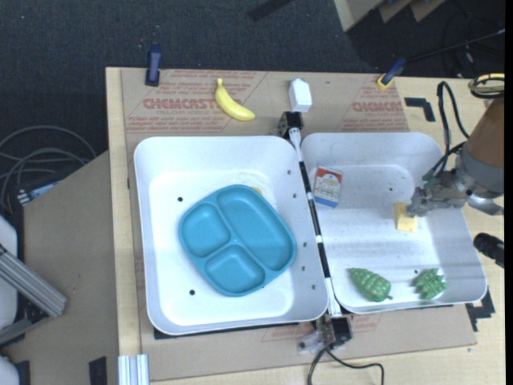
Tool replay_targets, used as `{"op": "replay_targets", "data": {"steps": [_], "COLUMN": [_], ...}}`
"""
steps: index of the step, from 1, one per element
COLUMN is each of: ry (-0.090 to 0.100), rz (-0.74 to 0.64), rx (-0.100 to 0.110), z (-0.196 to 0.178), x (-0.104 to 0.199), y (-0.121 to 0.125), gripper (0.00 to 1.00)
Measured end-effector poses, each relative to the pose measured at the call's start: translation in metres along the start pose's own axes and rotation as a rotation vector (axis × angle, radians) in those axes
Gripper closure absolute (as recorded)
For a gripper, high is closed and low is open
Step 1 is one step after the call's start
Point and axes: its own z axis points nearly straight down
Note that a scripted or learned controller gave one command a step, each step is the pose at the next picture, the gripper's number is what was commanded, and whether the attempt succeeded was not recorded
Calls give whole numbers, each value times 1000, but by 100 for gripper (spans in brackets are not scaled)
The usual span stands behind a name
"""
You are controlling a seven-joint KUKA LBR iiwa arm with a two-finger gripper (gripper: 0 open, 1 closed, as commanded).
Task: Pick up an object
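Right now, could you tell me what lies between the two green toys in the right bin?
Nothing: the camera view shows bare white bin floor between the larger green toy and smaller one.

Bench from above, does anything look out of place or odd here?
One thing: a banana lies on the bare cardboard behind the left bin, outside both bins. The blue plate sits askew in the left bin. In the right bin, the small carton, yellow block and two green toys look ordinary.
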Motion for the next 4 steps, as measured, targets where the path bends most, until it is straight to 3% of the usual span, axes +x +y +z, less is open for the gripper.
{"op": "replay_targets", "data": {"steps": [1, 2, 3, 4], "ry": [0, 10, 3, 2], "rz": [0, -3, -2, -3], "rx": [0, 7, 3, 0], "z": [0, 39, 28, 38], "x": [0, -6, -9, 52], "y": [0, 0, 0, 72], "gripper": [0, 0, 100, 100]}}
